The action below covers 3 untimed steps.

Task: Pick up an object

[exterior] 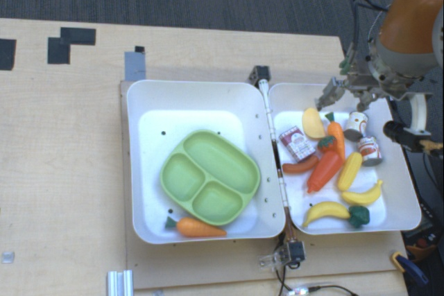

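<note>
Camera view: arm (pixel 409 17) cut off at right edge.
Claw (pixel 345 95): spread apart, nothing between, above right bin (pixel 409 215).

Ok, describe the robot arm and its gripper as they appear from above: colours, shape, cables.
The arm is a thick rounded body with a broad orange band over a grey wrist section. Thin dark cables run down its left side, and a yellowish looped cable lies on top. Below the wrist sits the metallic grey gripper, built from slim angular finger links, with small greenish marks near its mount.
</note>
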Motion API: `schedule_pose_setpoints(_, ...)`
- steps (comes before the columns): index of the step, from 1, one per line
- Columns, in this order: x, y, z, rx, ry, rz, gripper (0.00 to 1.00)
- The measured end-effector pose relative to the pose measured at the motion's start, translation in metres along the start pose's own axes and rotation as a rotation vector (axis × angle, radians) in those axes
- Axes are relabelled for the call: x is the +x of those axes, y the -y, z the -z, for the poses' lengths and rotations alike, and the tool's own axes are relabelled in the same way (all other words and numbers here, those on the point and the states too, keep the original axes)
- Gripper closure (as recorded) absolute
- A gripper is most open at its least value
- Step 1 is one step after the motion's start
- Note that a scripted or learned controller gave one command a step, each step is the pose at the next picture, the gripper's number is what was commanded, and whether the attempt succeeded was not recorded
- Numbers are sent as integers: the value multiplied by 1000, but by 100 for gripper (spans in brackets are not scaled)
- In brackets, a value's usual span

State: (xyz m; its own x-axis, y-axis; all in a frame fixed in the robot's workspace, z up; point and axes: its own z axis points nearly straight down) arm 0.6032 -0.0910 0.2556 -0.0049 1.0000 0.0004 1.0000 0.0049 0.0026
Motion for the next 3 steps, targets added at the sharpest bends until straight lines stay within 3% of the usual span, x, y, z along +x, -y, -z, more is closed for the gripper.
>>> schedule_pose_setpoints(1, -7, -27, -158, -10, 2, -3, 0)
schedule_pose_setpoints(2, -5, -29, -146, -14, 0, -1, 100)
schedule_pose_setpoints(3, -5, -29, -146, -14, 0, -1, 0)
